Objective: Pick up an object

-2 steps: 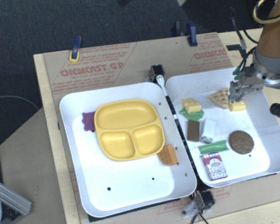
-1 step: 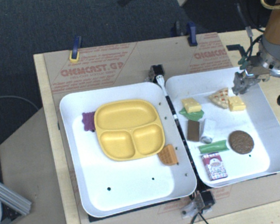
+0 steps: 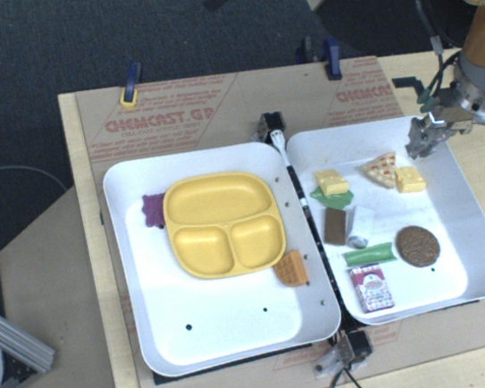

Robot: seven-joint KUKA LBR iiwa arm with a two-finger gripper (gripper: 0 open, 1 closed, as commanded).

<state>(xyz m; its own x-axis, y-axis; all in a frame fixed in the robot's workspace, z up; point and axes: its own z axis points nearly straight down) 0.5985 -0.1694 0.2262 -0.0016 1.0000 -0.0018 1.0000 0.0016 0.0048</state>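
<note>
My claw (image 3: 419,140): at the far right corner of the right bin (image 3: 469,200), above its rim; it is small and dark in the camera view, and I cannot tell how it is set. Nothing shows between its tips.

Right bin, near the tabletop's (image 3: 211,103) right edge, nine pieces in all:
- One pizza slice (image 3: 382,169), pale triangle with red specks, closest to my claw.
- Two yellow blocks: one (image 3: 409,179) touching the pizza slice on the side toward the right edge, one (image 3: 332,183) toward the bin's left wall.
- One green leaf-like piece (image 3: 331,197), partly under the second yellow block.
- One brown bar (image 3: 335,226), upright in the view, just below the leaf.
- One small grey piece (image 3: 357,241), beside the bar.
- One green flat strip (image 3: 369,255), lying crosswise.
- One round brown disc (image 3: 417,245), toward the bin's near right corner.
- One red and white packet (image 3: 372,287), at the near edge.

Left bin (image 3: 154,328), three pieces:
- One yellow divided plate (image 3: 224,223), three compartments, in the far half.
- One purple piece (image 3: 153,210), at the plate's left side, partly hidden.
- One orange waffle-like piece (image 3: 291,269), touching the plate's near right corner.
</note>
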